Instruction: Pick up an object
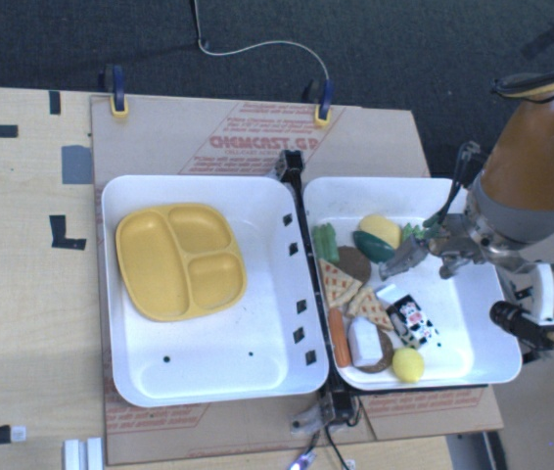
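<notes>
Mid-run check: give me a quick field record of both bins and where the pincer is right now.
left bin: holds a yellow divided plate
right bin: pile of toy food along its left side
visible items: yellow lemon, orange carrot, black-and-white cow toy, waffle pieces
pincer: over the right bin, near the green and yellow toys at the top of the pile
grasp: cannot tell

Two bins side by side; divided tray (181, 259) in the left bin (140, 365); heap of toy food (370, 302) in the right bin (473, 355), crowded against its left wall; gripper (416, 251) over the heap.
</notes>
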Tool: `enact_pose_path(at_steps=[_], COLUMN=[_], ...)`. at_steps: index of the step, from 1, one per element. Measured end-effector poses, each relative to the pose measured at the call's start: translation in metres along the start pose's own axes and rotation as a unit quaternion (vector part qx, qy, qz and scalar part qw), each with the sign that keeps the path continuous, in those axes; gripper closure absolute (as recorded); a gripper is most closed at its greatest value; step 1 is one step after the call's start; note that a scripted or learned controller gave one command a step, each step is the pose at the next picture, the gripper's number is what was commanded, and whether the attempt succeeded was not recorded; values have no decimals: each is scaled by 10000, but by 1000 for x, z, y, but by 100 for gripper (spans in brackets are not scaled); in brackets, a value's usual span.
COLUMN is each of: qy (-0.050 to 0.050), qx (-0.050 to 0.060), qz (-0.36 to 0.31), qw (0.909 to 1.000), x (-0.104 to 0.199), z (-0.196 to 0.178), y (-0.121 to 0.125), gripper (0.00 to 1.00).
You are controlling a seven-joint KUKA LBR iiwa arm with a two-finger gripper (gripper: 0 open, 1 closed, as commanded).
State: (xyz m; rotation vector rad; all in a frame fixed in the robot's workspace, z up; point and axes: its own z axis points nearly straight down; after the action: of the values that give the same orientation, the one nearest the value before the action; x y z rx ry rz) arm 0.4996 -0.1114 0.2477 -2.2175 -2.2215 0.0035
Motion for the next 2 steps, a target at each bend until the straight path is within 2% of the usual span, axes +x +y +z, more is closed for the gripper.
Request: enact_pose_path(at_steps=[1,2], qy=[-15,-83], qx=[-43,-129], qz=[12,42], qw=[10000,9999], x=[-23,-13], z=[130,143], y=[-7,-7], gripper=[0,0])
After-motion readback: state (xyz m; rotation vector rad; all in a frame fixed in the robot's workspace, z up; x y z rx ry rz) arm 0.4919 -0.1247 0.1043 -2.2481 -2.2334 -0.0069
